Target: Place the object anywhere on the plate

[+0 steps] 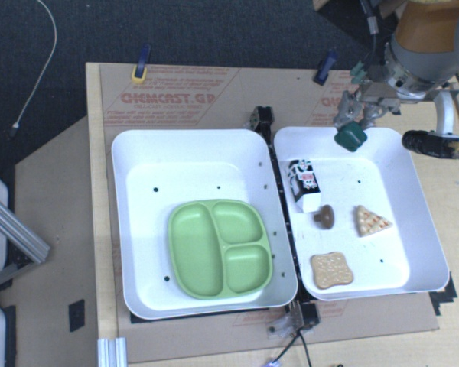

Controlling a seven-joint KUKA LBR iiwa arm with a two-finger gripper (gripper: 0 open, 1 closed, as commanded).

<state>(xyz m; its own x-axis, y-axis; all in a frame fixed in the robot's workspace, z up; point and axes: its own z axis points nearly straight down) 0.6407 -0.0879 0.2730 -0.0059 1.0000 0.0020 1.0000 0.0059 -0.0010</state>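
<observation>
Two shallow white bins sit side by side on the tabletop point(99, 205), which is covered by a brown printed sheet.

Left bin point(138, 159): one green plate point(218, 248), glossy plastic, rounded-rectangle outline, split into three compartments (one long one at the left, two smaller ones at the right). Nothing lies in any compartment.

Right bin point(421, 235): four small things, well apart from each other.
- a small black-and-white carton point(304, 183) near the bin's left wall, lying tilted
- a dark brown rounded lump point(324, 217) just below the carton
- a toy pizza slice point(371, 221), triangular, pale with red spots
- a tan toast-shaped piece point(331, 269), speckled surface, near the front edge

The arm point(428, 29) comes in from the right, its orange band at the top corner. The tool point(352, 128) hangs over the back edge of the right bin, clenched on a small teal block point(352, 136) (dark green-blue, chunky, matte), which sits between the fingertips, clear of the bin floor.

Around: a blue and yellow clamp point(141, 65) and a blue clamp point(325, 66) on the sheet's back edge, a black bracket point(262, 117) between the bins, and a white cable point(38, 52) on the dark floor at the left.
</observation>
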